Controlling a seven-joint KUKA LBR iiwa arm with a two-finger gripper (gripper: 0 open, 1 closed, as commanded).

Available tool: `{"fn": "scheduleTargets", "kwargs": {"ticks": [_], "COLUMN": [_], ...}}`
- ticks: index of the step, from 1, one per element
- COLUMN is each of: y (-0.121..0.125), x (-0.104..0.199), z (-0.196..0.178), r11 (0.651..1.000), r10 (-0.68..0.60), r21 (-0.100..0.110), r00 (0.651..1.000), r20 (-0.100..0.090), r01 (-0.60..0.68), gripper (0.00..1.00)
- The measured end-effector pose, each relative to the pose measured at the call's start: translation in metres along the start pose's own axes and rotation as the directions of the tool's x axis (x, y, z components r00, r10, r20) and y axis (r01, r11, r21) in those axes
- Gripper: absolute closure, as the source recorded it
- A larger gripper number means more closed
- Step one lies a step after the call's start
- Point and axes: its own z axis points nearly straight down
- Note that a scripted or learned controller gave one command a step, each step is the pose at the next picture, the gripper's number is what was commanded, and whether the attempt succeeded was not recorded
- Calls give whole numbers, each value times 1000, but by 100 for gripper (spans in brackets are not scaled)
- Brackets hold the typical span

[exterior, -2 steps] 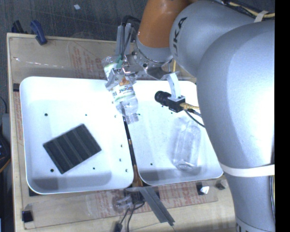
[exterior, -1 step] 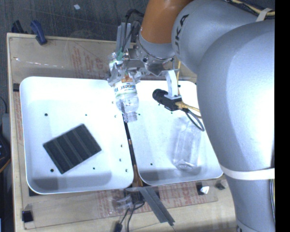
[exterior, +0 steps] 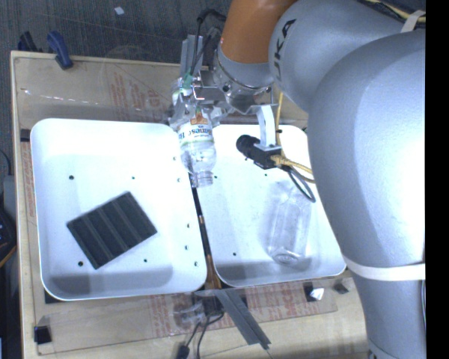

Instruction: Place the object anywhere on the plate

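Camera view looks down on my bench at a slant, and my grey arm [exterior: 359, 126] comes in from the right side, with the orange band [exterior: 258, 13] above my wrist. My gripper [exterior: 191, 99] is over the far end of the gap between the two white bins. Between my fingers I hold a clear plastic bottle [exterior: 197, 144] by its upper end. The bottle hangs down from my fingers with its cap end toward the near side, and it has a white label with an orange mark around its body. It is above the place where the rims of the two bins meet, so it is not resting flat in either bin as far as I can see.

The left bin [exterior: 52, 140] contains a dark ribbed plate [exterior: 112, 229], a flat rectangle that lies turned at an angle in the near-left part of the bin. The bottle is well apart from this plate, at the far-right corner of that bin.

The right bin [exterior: 232, 223] contains a second clear bottle [exterior: 288, 226], lying on its side near the right wall. A black part with yellow cables [exterior: 266, 154] hangs below my wrist over the far part of this bin.
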Motion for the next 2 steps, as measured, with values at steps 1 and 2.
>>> {"fn": "scheduleTargets", "kwargs": {"ticks": [1,2], "y": [0,-2], "x": [12,-43], "z": [-55,-66], "r11": [986,974], "r10": [168,225], "r21": [1,2], "r00": [986,974], "r20": [0,0], "r01": [-168,-225], "gripper": [100,100]}}
